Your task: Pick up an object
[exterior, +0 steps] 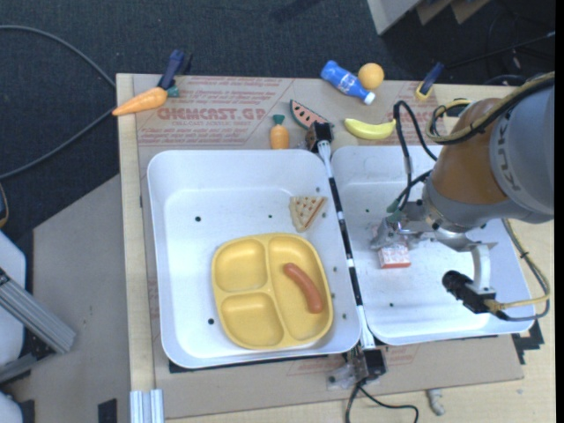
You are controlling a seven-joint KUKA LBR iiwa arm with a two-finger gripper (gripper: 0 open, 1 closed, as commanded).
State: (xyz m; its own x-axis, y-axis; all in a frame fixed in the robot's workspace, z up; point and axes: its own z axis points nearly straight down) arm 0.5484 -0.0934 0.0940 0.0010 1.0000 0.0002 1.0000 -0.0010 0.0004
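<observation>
White plastic forms two shallow bins side by side on a cardboard-covered surface, seen from above at a slant. In the right bin, the grey and orange arm reaches down, and its gripper sits just above a small red-and-white packet. I cannot tell whether the gripper is released, clenched or grasping the packet, because the wrist hides the tips. The packet lies flat, so a grasp may slide over it or push it along the bin floor. The left bin holds a yellow divided plate with a sausage in one compartment, and a waffle piece nearby. Much of the right bin is hidden behind the arm.
</observation>
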